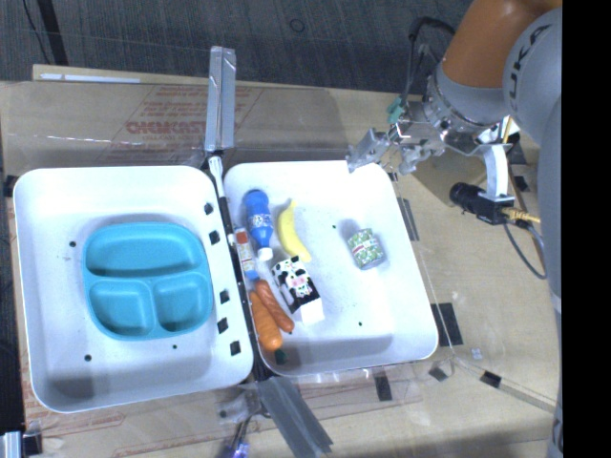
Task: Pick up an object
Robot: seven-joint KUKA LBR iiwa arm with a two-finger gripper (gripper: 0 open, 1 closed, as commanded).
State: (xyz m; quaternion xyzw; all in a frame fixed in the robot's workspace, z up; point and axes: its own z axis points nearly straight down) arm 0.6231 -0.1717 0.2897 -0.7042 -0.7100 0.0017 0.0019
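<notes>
The right bin (406,284) holds several things. Along its left wall lie a blue bottle (256,216), a yellow banana (293,232), a black-and-white cow-patterned carton (298,289) and an orange carrot (268,319). Alone in the middle right sits a small green-and-white packet (365,248). My gripper (378,158) hangs above the bin's far right corner, well clear of the objects. Its fingers are open and hold nothing.
The left bin (48,218) holds a blue divided tray (148,275). A metal divider (221,93) rises between the bins at the back. The right bin's floor is bare around the packet.
</notes>
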